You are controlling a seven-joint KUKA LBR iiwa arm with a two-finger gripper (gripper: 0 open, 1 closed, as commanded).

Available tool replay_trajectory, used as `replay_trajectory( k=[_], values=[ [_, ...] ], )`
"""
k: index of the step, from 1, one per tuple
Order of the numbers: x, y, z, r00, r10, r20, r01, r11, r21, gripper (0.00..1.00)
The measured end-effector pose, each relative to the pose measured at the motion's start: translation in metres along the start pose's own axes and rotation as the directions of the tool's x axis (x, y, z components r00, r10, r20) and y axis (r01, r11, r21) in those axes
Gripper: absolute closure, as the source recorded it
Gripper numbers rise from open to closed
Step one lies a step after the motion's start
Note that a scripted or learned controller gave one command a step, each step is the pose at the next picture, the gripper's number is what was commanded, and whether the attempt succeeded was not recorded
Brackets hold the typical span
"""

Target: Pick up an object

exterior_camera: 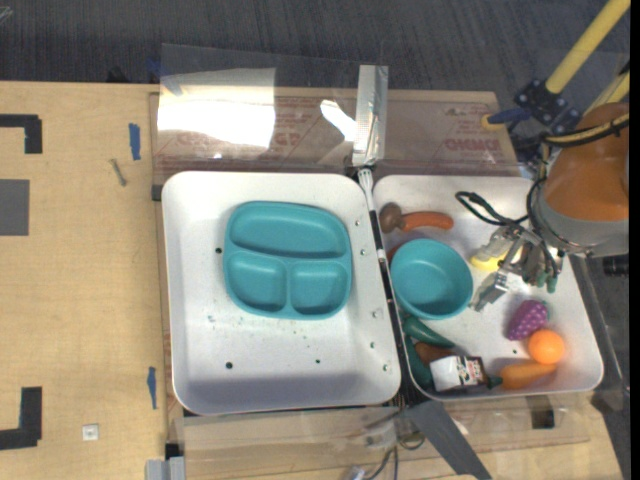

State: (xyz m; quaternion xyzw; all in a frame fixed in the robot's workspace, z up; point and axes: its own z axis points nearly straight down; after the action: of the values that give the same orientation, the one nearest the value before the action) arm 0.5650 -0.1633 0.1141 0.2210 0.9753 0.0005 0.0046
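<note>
Gripper (497, 286) sits mid-right of the frame in the right white plastic bin (588, 363), fingers looking slightly spread with nothing pinched, tips right beside the round teal plastic bowl (431, 278). Closest small grab is probably the purple toy grape bunch (527, 318), just down-right of the tips.

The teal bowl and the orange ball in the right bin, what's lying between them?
In the camera view, a purple grape bunch lies between the teal bowl and the orange ball, close to the ball.

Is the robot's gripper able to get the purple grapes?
Probably yes. The gripper hovers in the right bin, just above and left of the purple grapes, with bare bin floor between; the orange crowds their lower side.
</note>
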Motion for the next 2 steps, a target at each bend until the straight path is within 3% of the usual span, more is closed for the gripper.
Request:
replay_trajectory(
  k=[1, 2],
  values=[
    [-0.026, 0.026, 0.018, 0.952, 0.307, 0.0, -0.307, 0.952, 0.012, 0.0],
    [-0.079, 0.037, -0.01, 0.965, 0.263, 0.003, -0.263, 0.965, 0.004, 0.0]
  ],
)
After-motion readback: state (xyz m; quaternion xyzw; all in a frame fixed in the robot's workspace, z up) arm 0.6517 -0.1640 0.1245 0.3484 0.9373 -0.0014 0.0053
